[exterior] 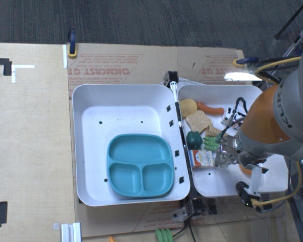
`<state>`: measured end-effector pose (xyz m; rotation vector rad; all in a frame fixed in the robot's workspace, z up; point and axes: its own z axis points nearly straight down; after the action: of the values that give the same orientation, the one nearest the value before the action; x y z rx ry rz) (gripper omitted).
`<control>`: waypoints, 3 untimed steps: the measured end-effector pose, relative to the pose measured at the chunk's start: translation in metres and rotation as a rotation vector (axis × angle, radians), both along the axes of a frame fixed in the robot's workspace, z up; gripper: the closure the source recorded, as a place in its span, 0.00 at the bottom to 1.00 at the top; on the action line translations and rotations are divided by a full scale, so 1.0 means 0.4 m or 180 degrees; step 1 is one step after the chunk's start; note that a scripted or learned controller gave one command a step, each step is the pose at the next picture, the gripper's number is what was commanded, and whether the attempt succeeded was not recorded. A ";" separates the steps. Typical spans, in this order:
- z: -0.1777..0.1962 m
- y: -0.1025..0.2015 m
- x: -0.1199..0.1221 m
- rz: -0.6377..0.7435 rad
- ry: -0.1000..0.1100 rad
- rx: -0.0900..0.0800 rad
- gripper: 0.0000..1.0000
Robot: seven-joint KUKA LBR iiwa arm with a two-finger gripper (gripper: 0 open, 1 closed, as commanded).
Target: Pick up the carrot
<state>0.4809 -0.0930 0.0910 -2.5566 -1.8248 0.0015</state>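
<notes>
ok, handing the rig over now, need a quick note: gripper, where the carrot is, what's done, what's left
Gripper: low in the right bin, by the green toy and the printed packet. Whether it is open or shut can't be judged from this view.
Carrot: lying at the far end of the right bin, beside the yellow piece and above the toast slice. It is apart from the gripper.
Teal plate: in the left bin.
Done: nothing; carrot not picked.
Left: move to the carrot, grasp, lift.

teal divided plate [140, 165] in left bin [86, 135]
</notes>
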 end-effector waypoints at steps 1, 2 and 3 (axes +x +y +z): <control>0.001 -0.013 -0.001 -0.0018 -0.0007 -0.0029 0.00; 0.136 -0.243 0.018 0.0547 -0.0003 -0.0007 0.00; 0.000 -0.228 -0.008 0.1023 0.0004 0.0005 0.00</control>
<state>0.4776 -0.1842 0.0909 -2.2303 -2.2088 0.0018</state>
